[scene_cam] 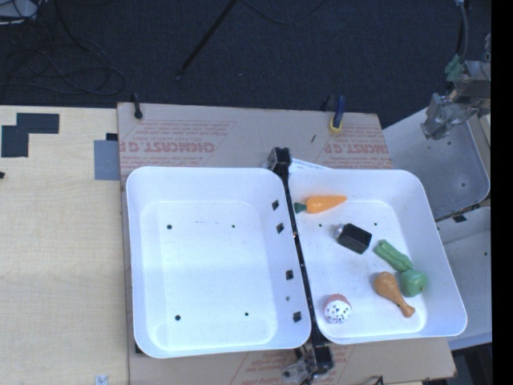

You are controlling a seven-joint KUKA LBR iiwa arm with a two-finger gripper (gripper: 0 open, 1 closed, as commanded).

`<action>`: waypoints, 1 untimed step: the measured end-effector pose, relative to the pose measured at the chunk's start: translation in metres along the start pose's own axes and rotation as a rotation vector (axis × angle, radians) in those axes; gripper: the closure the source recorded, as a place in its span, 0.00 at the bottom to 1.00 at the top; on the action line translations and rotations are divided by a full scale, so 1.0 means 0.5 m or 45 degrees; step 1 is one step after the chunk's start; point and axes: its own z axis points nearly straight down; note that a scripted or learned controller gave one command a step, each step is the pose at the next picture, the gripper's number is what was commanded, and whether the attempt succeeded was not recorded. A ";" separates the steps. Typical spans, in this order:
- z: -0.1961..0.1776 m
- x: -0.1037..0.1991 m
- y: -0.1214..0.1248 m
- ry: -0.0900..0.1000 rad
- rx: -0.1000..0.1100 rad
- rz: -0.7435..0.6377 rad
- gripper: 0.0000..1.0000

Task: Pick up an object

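The claw sat at the far right of the view, above and outside the right bin, past its far right corner. It appeared as a small pale metallic shape over a grey plate; whether it stood wide or narrow could not be told at this size. Nothing was seen held in it.

All graspable items lay in the right bin, all nearer the camera than the claw and to its left in the view. The toy carrot, orange with a green top, lay nearest the claw's level, along the bin's far wall, well to the left of the claw. A small black block lay nearer the bin's centre, apart from the carrot. A green toy vegetable, elongated with a rounded end, lay tilted just right of the block. A tan drumstick-shaped toy lay just beside the green piece, the two apparently touching near the green piece's rounded end. A small white ball with red marks lay at the near wall, farthest from the claw.

The left bin lay well away from the claw, across the black divider strip. Both bins rested on a cardboard sheet on the bench.
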 end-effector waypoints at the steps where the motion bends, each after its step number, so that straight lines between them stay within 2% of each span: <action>1: -0.214 0.118 0.068 0.002 0.007 0.000 1.00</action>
